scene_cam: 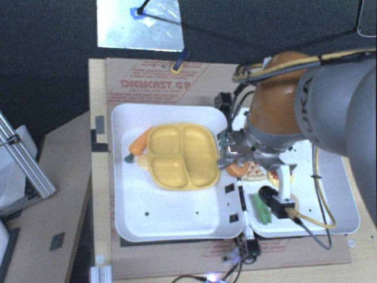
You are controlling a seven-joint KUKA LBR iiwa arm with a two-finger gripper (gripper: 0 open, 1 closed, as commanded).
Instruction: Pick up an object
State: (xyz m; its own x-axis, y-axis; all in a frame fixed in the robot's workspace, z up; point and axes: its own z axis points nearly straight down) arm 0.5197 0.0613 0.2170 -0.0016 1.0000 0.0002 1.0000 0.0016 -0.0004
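The gripper (227, 155) sits at the yellow divided plate's (179, 156) three o'clock rim in the left bin (171, 220); whether it is apart or together, I cannot tell.

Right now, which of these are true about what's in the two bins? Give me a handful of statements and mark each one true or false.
1. The yellow divided plate lies in the left bin. True.
2. The toy carrot lies in the right bin. False: it lies in the left bin, touching the plate's left edge.
3. A green object lies in the right bin. True.
4. The plate's compartments hold food. False: they look bare.
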